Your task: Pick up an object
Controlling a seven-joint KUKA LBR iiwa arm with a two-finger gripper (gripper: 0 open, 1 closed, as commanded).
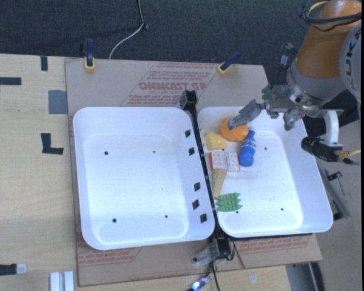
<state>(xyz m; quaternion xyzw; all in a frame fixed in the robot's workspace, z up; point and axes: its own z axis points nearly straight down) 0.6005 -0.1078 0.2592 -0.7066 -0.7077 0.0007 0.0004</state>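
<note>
The right bin (291,217) holds a cluster of small objects near its left wall. An orange round piece (235,133) lies at the back, with a yellow piece (215,141) to its left and a blue bottle (247,150) to its right. Below them lie a red-and-white packet (224,161), a tan cone (219,180) and a green leafy piece (228,202). My gripper (262,123) hangs over the back of this bin, open, fingers spread wide. Its left fingertip (235,123) is over the orange piece. Nothing sits between the fingers.
The left bin (133,180) lies beside the right one, parted by a black divider with clips (197,162). Both rest on a cardboard sheet (164,83) held by clamps at the back. The arm's orange band (333,35) looms at the upper right.
</note>
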